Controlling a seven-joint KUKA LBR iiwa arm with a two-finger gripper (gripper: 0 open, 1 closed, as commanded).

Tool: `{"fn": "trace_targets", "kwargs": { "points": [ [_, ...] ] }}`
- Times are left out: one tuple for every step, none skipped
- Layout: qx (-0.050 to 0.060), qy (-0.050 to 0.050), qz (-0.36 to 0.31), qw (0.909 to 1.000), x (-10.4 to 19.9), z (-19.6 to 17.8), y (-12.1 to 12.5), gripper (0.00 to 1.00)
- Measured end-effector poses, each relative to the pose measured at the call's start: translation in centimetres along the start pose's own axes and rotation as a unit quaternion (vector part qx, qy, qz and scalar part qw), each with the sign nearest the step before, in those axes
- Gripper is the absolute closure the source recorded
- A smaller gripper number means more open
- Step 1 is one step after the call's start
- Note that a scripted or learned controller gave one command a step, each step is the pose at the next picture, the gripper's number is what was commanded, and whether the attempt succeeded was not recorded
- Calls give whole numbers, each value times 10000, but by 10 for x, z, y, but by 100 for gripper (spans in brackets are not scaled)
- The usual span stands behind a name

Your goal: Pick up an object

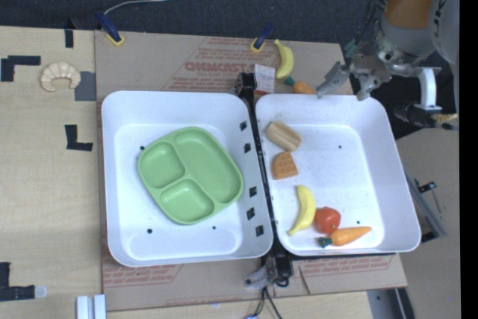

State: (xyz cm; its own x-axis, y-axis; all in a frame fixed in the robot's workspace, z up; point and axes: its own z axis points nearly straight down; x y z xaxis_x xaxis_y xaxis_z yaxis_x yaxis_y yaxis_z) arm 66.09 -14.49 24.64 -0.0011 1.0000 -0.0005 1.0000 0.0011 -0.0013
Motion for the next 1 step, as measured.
{"fn": "trace_targets", "kwargs": {
  "points": [
    [8, 6, -2, 10000, 40, 155, -46, 0]
  ]
}}
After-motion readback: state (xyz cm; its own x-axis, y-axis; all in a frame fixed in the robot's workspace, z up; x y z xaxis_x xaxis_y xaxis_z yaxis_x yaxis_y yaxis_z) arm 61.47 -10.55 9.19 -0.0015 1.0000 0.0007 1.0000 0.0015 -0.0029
